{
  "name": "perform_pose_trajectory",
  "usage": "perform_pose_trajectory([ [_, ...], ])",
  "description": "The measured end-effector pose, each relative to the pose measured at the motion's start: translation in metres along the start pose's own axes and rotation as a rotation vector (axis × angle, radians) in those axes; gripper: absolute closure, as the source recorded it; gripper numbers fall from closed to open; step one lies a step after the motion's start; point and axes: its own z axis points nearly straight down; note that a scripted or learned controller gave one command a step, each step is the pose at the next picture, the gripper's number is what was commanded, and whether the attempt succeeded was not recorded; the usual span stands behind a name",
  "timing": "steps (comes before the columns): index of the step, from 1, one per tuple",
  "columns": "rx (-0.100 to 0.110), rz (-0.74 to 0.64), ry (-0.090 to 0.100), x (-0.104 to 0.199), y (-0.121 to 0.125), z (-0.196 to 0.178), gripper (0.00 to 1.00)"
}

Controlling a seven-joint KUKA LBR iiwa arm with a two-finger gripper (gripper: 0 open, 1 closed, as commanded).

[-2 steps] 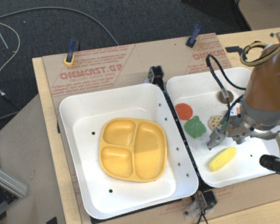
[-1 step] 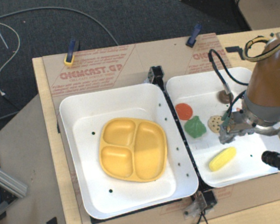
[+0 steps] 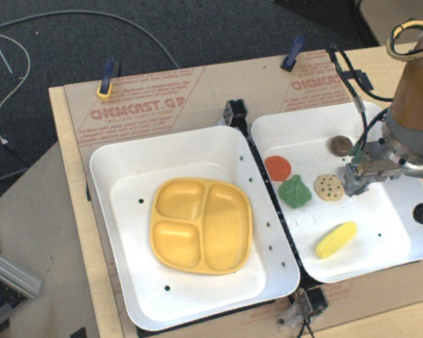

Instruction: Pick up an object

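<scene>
i see the gripper (image 3: 354, 181) low in the right bin (image 3: 392, 251), and i cannot tell from this view how it stands. just to its left is the round cookie (image 3: 327, 187), very near or maybe touching. further left lies the green piece (image 3: 295, 192), and above that the orange disc (image 3: 278, 167). a small brown round thing (image 3: 341, 144) sits just above the gripper. the yellow corn (image 3: 336, 239) lies below and a little left. well to the left, in the other bin (image 3: 123, 242), rests the yellow divided plate (image 3: 201, 225).
</scene>
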Motion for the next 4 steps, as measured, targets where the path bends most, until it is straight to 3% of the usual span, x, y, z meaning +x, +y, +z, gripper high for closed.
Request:
perform_pose_trajectory([
  [1,0.004,0.0,0.001,0.0,0.001,-0.014,1.0],
  [4,0.006,-0.006,0.004,0.153,0.071,0.008,1.0],
])
